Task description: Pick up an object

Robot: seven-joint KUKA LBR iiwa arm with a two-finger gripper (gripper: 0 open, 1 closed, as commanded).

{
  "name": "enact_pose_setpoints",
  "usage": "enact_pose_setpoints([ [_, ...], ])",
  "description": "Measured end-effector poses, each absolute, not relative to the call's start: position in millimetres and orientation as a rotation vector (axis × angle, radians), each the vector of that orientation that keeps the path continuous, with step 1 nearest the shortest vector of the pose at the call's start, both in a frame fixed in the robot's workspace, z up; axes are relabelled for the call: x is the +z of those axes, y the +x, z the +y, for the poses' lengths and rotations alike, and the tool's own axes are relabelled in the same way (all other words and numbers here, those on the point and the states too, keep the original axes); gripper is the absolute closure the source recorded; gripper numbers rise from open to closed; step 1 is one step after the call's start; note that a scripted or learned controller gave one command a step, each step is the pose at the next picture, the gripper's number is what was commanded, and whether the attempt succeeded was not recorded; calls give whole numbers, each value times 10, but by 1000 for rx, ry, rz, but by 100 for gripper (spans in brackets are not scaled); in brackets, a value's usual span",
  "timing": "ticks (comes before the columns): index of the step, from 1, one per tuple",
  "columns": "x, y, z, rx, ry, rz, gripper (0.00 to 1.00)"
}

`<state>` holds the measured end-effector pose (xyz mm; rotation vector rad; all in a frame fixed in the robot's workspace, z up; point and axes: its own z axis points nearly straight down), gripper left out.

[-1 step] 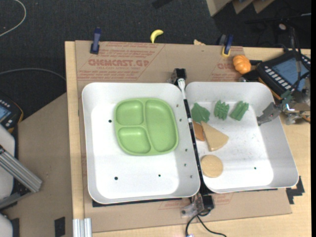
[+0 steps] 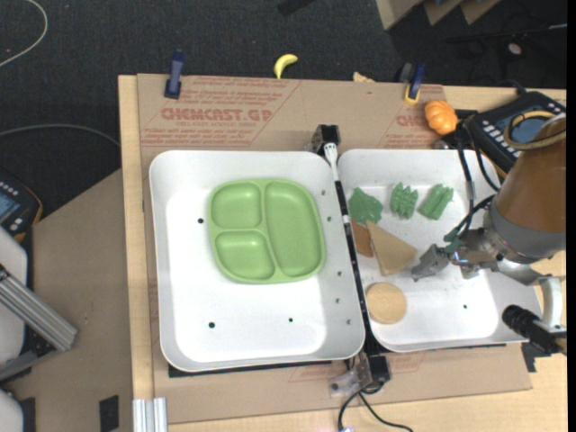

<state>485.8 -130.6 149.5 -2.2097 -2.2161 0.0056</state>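
Gripper (image 2: 430,264): grey two-finger unit at the end of the arm (image 2: 531,207), low over the right bin (image 2: 468,318), roughly mid-bin. The fingers point toward the view's left. How far apart they stand cannot be told from this angle; no object shows between them, so nothing is counted as held.

Nearest item: tan wedge (image 2: 389,248), a flat triangular piece lying just to the view's left of the fingertips, close beside them or possibly touching; contact cannot be settled. Its long axis runs on a diagonal, from upper left to lower right, the lower corner being the end closest to the gripper. Judged the likeliest target, needing a short reach leftward.

Second item: tan disc (image 2: 387,302), flat and round, down-left of the gripper, near the bin's front-left corner, apart from the wedge.

Further items: three green toothed pieces along the far side of the same bin: green piece at left (image 2: 365,206), green piece at middle (image 2: 403,200), green piece at right (image 2: 436,202). All lie beyond the wedge, away from the gripper.

Left bin (image 2: 180,241): holds a green divided tray (image 2: 266,230) with three compartments, well apart from the gripper.

Bench surround: orange object (image 2: 440,116) and yellow object (image 2: 285,63) outside the bins.
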Motion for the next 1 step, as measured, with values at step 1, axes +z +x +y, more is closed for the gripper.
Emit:
enact_pose_setpoints([
  [1,833,4801,-903,-4,-2221,-2222,0],
])
